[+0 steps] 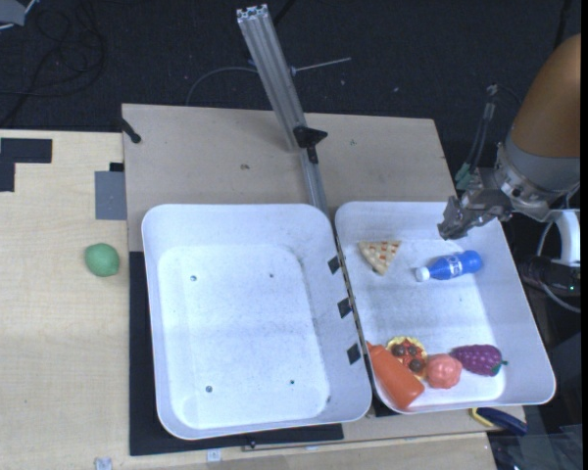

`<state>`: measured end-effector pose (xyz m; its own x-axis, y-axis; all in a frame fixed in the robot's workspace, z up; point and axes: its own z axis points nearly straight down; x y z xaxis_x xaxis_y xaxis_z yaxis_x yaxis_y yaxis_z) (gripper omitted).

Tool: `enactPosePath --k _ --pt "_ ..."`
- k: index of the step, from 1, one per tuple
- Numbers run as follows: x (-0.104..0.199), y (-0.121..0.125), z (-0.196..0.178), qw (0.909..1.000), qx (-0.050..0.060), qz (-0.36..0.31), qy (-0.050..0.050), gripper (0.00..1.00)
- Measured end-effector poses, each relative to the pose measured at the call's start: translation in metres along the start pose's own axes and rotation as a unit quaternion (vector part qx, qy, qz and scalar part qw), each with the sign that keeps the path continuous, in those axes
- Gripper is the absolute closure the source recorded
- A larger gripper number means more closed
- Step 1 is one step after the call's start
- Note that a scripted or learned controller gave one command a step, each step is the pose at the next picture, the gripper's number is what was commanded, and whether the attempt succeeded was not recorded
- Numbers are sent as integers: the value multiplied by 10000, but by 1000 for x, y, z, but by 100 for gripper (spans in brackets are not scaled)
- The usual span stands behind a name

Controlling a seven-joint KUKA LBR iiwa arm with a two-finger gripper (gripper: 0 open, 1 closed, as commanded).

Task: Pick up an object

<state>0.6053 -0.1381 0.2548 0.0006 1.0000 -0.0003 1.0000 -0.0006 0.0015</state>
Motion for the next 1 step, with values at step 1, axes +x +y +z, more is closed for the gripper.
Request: enactPosePath --k 1 --pt "48 -15 -5 10000 5 -18 6 100"
